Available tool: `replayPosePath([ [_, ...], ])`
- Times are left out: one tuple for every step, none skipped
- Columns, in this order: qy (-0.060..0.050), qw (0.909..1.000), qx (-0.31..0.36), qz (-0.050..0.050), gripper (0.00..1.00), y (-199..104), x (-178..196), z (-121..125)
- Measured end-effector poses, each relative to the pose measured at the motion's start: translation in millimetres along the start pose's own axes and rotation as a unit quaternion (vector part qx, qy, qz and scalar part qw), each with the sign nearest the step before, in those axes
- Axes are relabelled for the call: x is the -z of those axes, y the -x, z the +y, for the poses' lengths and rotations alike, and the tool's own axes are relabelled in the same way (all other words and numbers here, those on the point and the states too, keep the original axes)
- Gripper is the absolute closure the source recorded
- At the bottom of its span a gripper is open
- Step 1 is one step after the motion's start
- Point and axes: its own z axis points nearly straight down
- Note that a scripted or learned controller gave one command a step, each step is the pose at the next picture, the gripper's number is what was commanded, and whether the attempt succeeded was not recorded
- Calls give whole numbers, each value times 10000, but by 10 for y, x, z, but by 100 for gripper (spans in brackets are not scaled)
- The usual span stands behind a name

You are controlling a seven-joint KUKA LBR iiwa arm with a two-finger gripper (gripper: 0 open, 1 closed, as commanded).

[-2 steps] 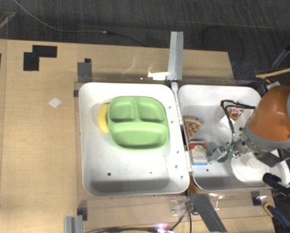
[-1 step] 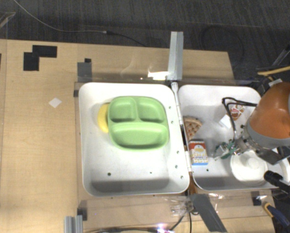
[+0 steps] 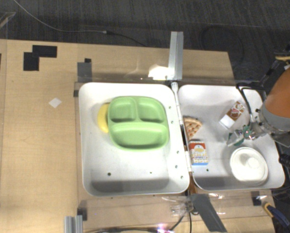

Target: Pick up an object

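Dark ribbed carpet runs along the far side of the scene, and nearer lies a pale wooden desk [image 3: 33,144] with a few black squares marked toward its far left corner. On the desk sit two shallow white bins side by side, with an upright metal post [image 3: 176,55] rising at the far end of the seam between them. The left bin [image 3: 130,178] holds a green divided tray [image 3: 136,122], lying flat in the far half, and a yellow object [image 3: 102,118], perhaps a banana, peeks out from under the tray's left edge. The right bin [image 3: 208,98] holds several small things: a toy pizza slice [image 3: 192,126] close to the left wall, a small red and white carton [image 3: 198,152] just nearer than it, a small brown and white packet [image 3: 233,114] toward the far right, and a round white bowl [image 3: 248,163] at the near right. The grey arm with its orange band [image 3: 284,96] reaches in from the right, and its claw [image 3: 242,134] hangs low over the right bin, between the packet and the bowl and just beside the bowl's far rim. Whether the claw is spread or clenched cannot be told from this angle, and no object shows plainly between its tips.
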Motion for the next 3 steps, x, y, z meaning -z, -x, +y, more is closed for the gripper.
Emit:
replayPosePath([
  [7,9999,127,-3,100,-327,1217,640],
  [-21,9714,-2373,4,100,-854,903,824],
  [-19,9714,-2373,4,0,-854,905,825],
])
